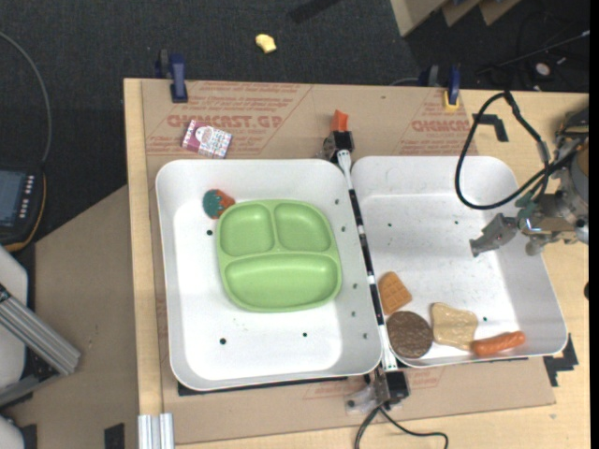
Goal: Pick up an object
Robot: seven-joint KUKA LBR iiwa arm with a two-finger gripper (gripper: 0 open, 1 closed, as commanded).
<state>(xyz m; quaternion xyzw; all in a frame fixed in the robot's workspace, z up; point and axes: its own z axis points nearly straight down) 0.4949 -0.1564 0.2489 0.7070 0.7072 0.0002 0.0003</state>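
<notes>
While the gripper (493, 237) hangs over the right bin (440, 178), out toward its right wall, nothing sits between its fingers as far as this slanted view lets me judge, and whether those fingers are spread or closed I simply cannot tell; the wrist and cabling crowd that corner.

Look where the pickings are! Four pieces huddle along the near edge of the right bin: an orange cracker-like piece (394, 291) up against the divider, a round brown disc (410, 334) just below it, a tan bread-shaped piece (454, 325) touching the disc's right side, and an orange carrot-like piece (499, 343) tucked at the bread's lower right. My read is they have slid into that low corner together, which makes a clean grasp harder, since neighbours touch.

The carrot looks the likeliest target: its long axis runs nearly left to right across the view, the right end lifted slightly toward the far side. Fingers would want to close across that axis. It lies near the bin wall, so there is some risk of clipping it.

Over in the left bin (182, 279), a green divided plate (278, 253) lies flat in the middle, with a small round red-and-teal piece (218, 202) just off its far left corner, well apart from the arm.
</notes>
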